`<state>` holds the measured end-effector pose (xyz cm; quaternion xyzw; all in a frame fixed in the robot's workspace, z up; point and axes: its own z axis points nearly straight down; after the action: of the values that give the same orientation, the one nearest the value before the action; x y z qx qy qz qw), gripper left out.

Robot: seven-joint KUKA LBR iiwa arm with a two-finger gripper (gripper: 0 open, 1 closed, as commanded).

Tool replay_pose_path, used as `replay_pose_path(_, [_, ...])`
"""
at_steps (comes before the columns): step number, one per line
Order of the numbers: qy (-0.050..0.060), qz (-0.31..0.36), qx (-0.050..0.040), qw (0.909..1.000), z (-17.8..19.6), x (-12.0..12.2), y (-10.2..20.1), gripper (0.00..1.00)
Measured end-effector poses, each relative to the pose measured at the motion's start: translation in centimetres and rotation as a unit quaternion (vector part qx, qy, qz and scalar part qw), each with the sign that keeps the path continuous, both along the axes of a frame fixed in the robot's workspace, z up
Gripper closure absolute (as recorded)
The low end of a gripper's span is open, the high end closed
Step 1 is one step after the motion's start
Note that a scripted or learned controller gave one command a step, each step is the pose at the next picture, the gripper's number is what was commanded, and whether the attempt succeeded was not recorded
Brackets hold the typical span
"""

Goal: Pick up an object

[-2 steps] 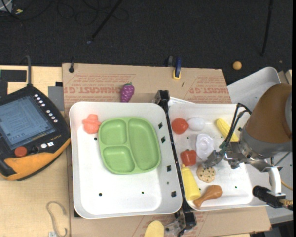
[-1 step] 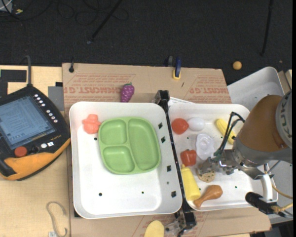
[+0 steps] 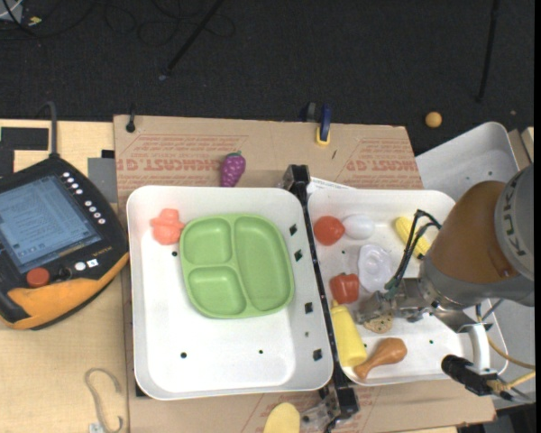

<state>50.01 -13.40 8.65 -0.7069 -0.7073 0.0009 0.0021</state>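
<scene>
1. Locate the tool (image 3: 379, 312) low in the right bin (image 3: 433, 357), near that bin's middle, below the orange band of the arm (image 3: 473, 242). You cannot tell from this view whether it is open or closed; nothing is seen gripped in it.

2. Note the nearest candidate: a brown speckled cookie (image 3: 376, 318) lying flat on the bin floor, directly under or against the tool tip. It is thin and low.

3. Expect a likely failure here. A flat item offers little height to close on, so the tool may scrape over it or push it aside.

4. Check the crowding. A red cup-like toy (image 3: 344, 288) sits just beside the tool toward the bin's left wall, a yellow block (image 3: 347, 334) lies along that wall, and a tan drumstick toy (image 3: 381, 356) lies near the bin's front edge. Any of these may be nudged or caught instead.

5. Observe a clear plastic piece (image 3: 375, 263) just behind the tool; being transparent, its outline is hard to judge.

6. Further out, toward the back edge of the right bin, find a red tomato-like ball (image 3: 329, 230) and a yellow item (image 3: 409, 231) partly behind cables.

7. The left bin (image 3: 207, 368) carries a green divided tray (image 3: 235, 266) and a pink toy (image 3: 166, 227) near its back-left corner, well apart from the tool.
</scene>
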Motion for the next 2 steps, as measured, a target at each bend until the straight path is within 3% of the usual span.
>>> replay_pose_path(1, [0.0, -0.004, 0.0001, 1.0, 1.1, 0.0, -0.2, 1.0])
replay_pose_path(2, [-0.003, -0.004, -0.0012, 1.0, 6.6, -0.4, -1.4, 1.0])
